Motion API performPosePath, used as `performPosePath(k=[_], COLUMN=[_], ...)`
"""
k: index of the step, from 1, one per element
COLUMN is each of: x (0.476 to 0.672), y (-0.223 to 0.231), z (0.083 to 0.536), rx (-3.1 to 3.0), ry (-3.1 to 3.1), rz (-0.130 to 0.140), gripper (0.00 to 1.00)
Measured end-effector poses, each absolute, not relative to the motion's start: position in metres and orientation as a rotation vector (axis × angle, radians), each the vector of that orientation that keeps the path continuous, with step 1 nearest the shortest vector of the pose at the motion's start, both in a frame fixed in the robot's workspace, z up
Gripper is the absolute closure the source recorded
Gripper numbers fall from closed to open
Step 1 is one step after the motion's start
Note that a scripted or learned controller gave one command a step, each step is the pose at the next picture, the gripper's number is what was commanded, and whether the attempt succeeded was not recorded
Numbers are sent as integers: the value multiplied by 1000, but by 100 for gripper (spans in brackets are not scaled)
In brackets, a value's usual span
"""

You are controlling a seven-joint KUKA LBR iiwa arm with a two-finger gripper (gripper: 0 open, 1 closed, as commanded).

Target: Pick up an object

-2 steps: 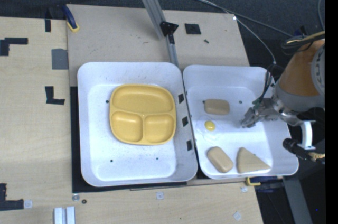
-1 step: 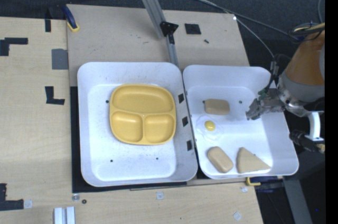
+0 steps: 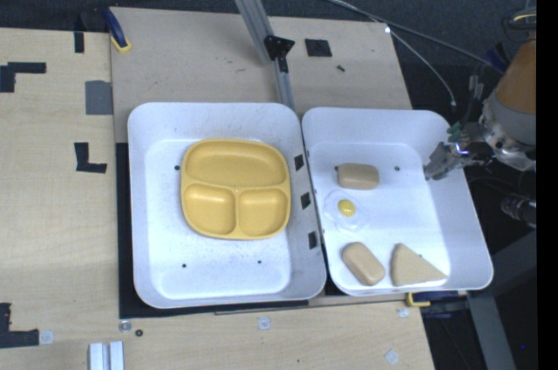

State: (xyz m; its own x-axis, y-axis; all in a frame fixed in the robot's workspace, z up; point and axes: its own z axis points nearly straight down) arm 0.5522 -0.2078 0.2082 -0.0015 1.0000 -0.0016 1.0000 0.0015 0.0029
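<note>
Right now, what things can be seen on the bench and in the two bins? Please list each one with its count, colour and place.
bins: 2, white, side by side on the bench
divided plate: 1, yellow, middle of the left bin
bread roll: 1, tan, upper middle of the right bin
fried egg: 1, white with a yellow yolk, just below that roll
second roll: 1, tan, lower part of the right bin
wedge: 1, tan, lower right corner of the right bin
clamp: 1, blue and yellow, bench's far left corner
gripper: 1, grey, at the right bin's right rim
</note>
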Motion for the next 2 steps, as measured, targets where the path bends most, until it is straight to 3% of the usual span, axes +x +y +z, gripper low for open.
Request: performPosePath(k=[1, 2], x=[553, 562], y=[-207, -155], z=[239, 246], rx=[2218, 2216], ry=[2222, 2227], rz=[1, 1], gripper=[100, 100])
